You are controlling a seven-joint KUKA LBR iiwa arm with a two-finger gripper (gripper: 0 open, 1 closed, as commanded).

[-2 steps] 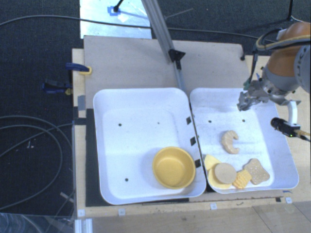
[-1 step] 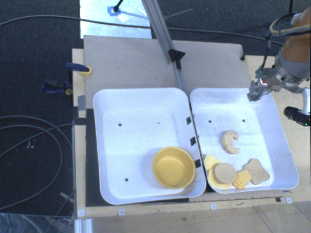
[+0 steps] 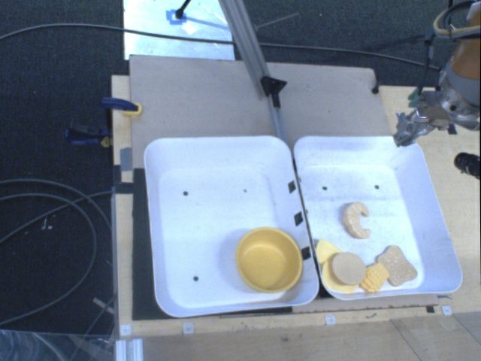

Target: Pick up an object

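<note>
A yellow bowl sits in the left bin near its front right corner. In the right bin lie a tan croissant, a round beige cookie over a yellow wedge, a yellow waffle piece and a slice of toast. My gripper hangs at the far right, above the right bin's back right corner, well apart from all the objects. Nothing shows between its fingertips.
A slanted metal pole with a black clamp crosses the brown board behind the bins. A blue and yellow clamp grips the bench's left edge. Cables lie on the dark floor at left.
</note>
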